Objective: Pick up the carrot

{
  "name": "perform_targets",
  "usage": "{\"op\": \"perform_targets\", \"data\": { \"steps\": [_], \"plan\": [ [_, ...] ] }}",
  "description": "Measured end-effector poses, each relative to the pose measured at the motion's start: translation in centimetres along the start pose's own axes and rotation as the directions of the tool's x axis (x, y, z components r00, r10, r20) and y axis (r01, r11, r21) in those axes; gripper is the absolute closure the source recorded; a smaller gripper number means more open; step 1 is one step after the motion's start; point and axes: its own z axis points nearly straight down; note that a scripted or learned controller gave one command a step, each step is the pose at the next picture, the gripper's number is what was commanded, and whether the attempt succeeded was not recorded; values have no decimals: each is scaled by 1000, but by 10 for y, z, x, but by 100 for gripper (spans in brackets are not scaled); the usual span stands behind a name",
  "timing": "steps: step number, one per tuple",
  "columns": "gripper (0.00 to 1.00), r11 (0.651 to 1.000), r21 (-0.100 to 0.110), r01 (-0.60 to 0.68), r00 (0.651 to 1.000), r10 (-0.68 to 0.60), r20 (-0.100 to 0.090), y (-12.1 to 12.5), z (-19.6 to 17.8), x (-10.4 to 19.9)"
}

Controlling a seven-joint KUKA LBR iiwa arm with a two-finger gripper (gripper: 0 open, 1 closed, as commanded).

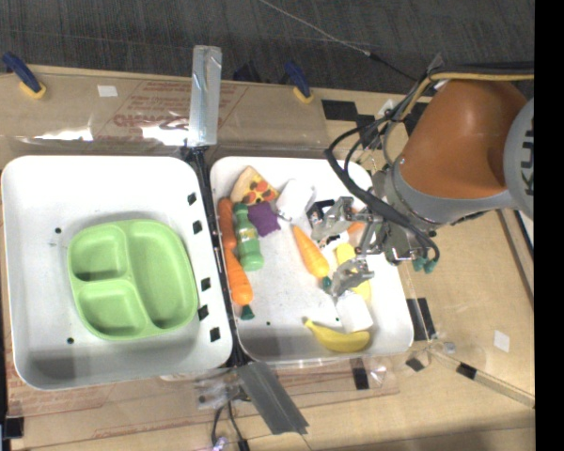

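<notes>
In the right bin [395, 332] an orange carrot [309, 249] with a green tip lies slanted near the middle. A second, longer carrot [238, 278] lies along the bin's left wall. My gripper [343, 244] hangs low over the bin's right half, just right of the middle carrot. Its two metal fingers [332, 213] stand wide apart, one at the far side and one at the near side, so it is open. No carrot sits between them; a yellow piece [345, 255] shows under the gap.
The right bin also holds a pizza slice [254, 189], a purple item [262, 218], a green bottle [249, 249] and a banana [339, 337]. A green divided plate [132, 275] sits in the left bin [28, 195]. Cables trail from the wrist.
</notes>
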Motion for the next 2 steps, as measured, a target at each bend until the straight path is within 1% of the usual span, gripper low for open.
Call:
{"op": "perform_targets", "data": {
  "steps": [1, 2],
  "plan": [
    [0, 993, -7, 114, 993, -114, -12, -33, 158, -77],
    [100, 992, -1, 124, 992, -124, 4, -31, 140, -83]
  ]
}}
